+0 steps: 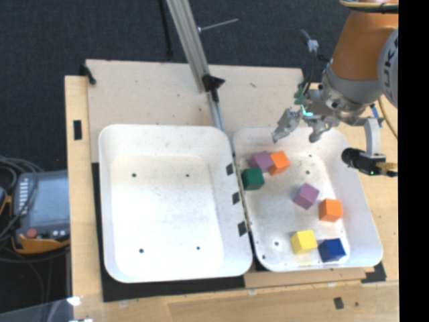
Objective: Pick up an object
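My gripper hangs open over the far edge of the right bin, nothing between its fingers. Just below and left of it lie a purple cube and an orange cube touching each other, with a green cube beside them at the bin's left wall. Further toward the front sit a second purple cube, a second orange cube, a yellow cube and a blue cube.
The left bin stands next to the right one. A slanted metal rail runs from the top of the view down to the gap between the bins. A grey pendant lies off the bench's left.
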`<state>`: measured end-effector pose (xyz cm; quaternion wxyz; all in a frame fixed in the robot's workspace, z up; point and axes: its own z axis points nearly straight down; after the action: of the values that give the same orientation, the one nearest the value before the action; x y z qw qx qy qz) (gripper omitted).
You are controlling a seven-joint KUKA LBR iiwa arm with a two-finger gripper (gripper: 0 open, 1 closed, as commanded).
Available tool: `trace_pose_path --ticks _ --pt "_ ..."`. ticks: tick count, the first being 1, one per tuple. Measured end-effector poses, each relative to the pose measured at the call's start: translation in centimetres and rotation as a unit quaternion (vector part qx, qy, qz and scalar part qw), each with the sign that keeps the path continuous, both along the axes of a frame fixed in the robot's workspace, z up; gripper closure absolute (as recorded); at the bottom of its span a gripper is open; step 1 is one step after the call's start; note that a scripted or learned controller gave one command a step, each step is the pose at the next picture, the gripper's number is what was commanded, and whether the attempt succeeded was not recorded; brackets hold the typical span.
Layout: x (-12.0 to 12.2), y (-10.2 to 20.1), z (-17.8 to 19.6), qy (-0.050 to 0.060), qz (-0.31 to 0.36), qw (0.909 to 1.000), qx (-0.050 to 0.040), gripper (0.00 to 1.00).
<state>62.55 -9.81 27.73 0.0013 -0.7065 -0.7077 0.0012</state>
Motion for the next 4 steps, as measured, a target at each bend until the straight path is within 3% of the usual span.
trace_pose_path --ticks 1,4 --pt "0.1 0.0 0.2 -0.002 0.000 1.0000 -0.0003 0.00" --pt "1.6 0.5 -13.5 0.000 -0.002 1.0000 -0.0007 0.00"
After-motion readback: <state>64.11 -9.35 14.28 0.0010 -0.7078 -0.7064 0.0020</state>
